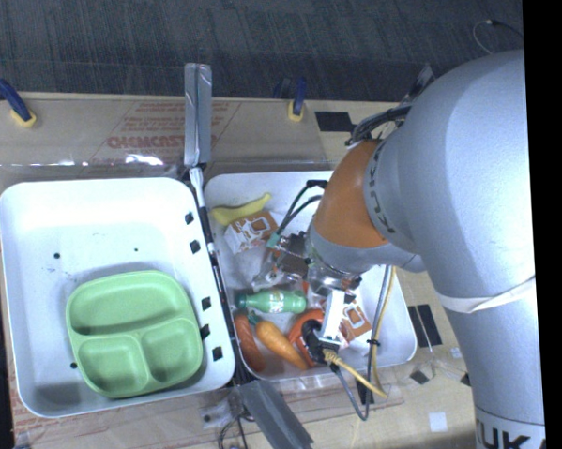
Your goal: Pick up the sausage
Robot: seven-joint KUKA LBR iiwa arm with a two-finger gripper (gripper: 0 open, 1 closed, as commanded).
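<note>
Target sausage (pixel 247 349): reddish-brown, smooth-skinned, short and plump with a rounded end; appears intact. It lies flat on its side, long axis running roughly from upper left to lower right in the view. Its right flank is partly covered, so the full length cannot be read. Position: below and left of the hand (pixel 288 263), on the side nearer the camera, apart from it and not in contact.

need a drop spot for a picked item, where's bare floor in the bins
Left bin: bare floor behind the green divided plate, up to the far wall. Right bin is crowded: banana, green bottle, carrot, sausage and the arm over them.
</note>
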